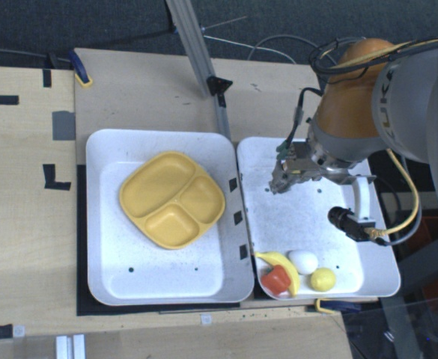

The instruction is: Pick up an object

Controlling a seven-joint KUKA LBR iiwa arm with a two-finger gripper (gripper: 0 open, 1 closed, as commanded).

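Toy fruit sits bunched in the near corner of the right bin [368,200]: a banana [280,261], a red piece [277,278], a white egg [303,261] and a yellow lemon [323,279]. The gripper [280,182] hangs over the bin's far half, well apart from them, carrying nothing. I'd go for the lemon, which stands freest; the near wall crowds the rest. The left bin [99,200] holds a yellow divided plate [172,199].
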